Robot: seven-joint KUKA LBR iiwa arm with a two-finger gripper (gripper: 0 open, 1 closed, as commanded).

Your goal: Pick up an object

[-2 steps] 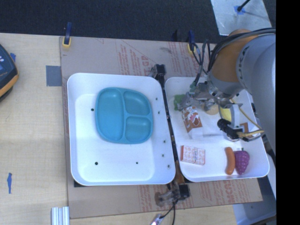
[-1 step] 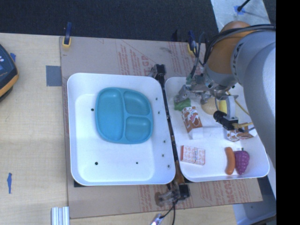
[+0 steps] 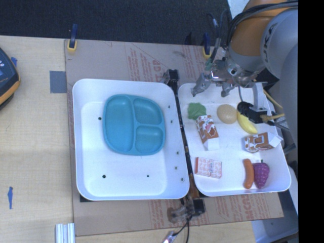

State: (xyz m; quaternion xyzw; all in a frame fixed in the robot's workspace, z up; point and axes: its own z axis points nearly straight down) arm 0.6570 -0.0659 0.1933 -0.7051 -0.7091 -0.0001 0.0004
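Camera view: 2 white bins are seen side by side on the bench. In the left bin (image 3: 86,135), 1 blue divided plate (image 3: 134,124) is laid flat w/ 3 compartments, toward the bin's upper half.

In the right bin (image 3: 228,184), 8 items are counted:
- 1 green lump (image 3: 197,110), upper left
- 1 beige round item (image 3: 227,114), just right of the green one
- 1 banana (image 3: 246,121), long axis running diagonally from upper left to lower right; its dark end is pointed up toward the gripper
- 1 brown/white carton (image 3: 207,129), long axis approx. top to bottom, slightly tilted, below the green lump
- 1 smaller brown/white carton (image 3: 257,143), lying near the right wall
- 1 pink/white flat packet (image 3: 208,167), lower left, long axis approx. left-right
- 1 sausage (image 3: 248,173), long axis vertical in frame
- 1 purple grape bunch (image 3: 261,174), touching or just beside the sausage on its right

1 gripper (image 3: 213,87) is seen at the upper edge of the right bin, above the green lump and beige item. Its 2 fingers are spread apart, released; nothing is seen between them. No item is lifted; all are resting on the bin floor. The arm w/ orange band (image 3: 253,32) is entered from the upper right.
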